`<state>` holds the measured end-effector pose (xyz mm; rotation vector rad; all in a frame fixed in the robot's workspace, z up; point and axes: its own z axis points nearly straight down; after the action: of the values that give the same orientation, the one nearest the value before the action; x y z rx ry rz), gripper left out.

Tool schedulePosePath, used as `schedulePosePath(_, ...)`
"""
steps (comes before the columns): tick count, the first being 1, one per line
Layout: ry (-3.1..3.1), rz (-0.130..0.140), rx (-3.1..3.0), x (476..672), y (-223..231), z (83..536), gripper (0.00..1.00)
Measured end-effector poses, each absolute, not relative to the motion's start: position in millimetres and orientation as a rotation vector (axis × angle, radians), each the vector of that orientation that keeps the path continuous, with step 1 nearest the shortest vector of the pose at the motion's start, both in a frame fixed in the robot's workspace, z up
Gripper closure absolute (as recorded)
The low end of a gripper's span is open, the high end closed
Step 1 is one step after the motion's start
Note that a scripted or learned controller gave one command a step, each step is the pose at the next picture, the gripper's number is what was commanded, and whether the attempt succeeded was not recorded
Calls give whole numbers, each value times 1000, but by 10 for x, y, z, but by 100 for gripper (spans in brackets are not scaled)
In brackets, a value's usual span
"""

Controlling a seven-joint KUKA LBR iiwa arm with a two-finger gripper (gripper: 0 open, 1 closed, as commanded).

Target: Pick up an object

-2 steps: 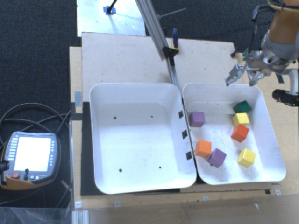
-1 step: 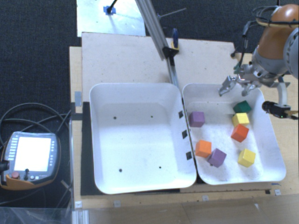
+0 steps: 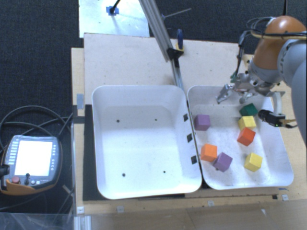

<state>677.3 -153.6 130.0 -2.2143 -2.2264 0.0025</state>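
The right bin [image 3: 283, 174] holds several small cubes. A purple cube [image 3: 202, 122] lies near its left wall. A green cube [image 3: 248, 110] sits at the back, with a yellow cube [image 3: 247, 122] and a red-orange cube [image 3: 246, 136] just in front of it. Along the front lie an orange cube [image 3: 208, 152], a second purple cube [image 3: 222, 161] and a second yellow cube [image 3: 253, 161]. My gripper [image 3: 223, 96] hangs over the bin's back edge, left of the green cube and behind the purple one, with no cube seen in it.
The left bin [image 3: 139, 138] stands beside the right one. A slanted metal pole [image 3: 156, 20] with a blue clamp [image 3: 179, 37] crosses behind the bins. A teach pendant [image 3: 31, 164] lies far left. A black cable connector [image 3: 271, 117] hangs by the arm.
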Motion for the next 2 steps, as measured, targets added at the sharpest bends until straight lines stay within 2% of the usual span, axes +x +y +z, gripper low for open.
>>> schedulePosePath(1,-2235,-5,-2217,6797,-1541,1460,100)
schedulePosePath(2,-2230,-7,-2224,6797,-1640,2041,100)
